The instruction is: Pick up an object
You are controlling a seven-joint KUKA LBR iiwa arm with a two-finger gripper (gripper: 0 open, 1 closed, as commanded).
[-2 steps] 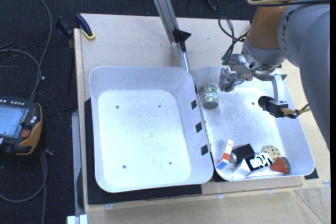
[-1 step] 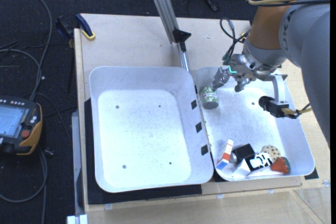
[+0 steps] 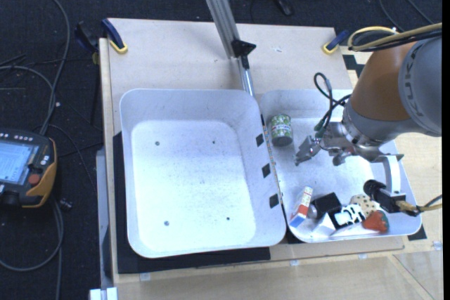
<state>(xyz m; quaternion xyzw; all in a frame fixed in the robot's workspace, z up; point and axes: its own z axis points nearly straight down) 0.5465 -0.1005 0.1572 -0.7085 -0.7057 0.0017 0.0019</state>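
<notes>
Green can sits in the right bin, far-left part, close to the wall shared with the left bin; it looks like the likeliest pick. Claw hangs just right of and slightly nearer than the can, apart from it, fingers spread, nothing between them. Risk: a descent from here probably lands beside the can, and a finger clipping its side could tip or roll it against the wall; a clench on air is likely. The can appears upright, long axis roughly vertical, top toward the camera; slight tilt can't be ruled out. Other clutter lies at the near end: a tube, black block, dice, strawberry. All on the tabletop.
</notes>
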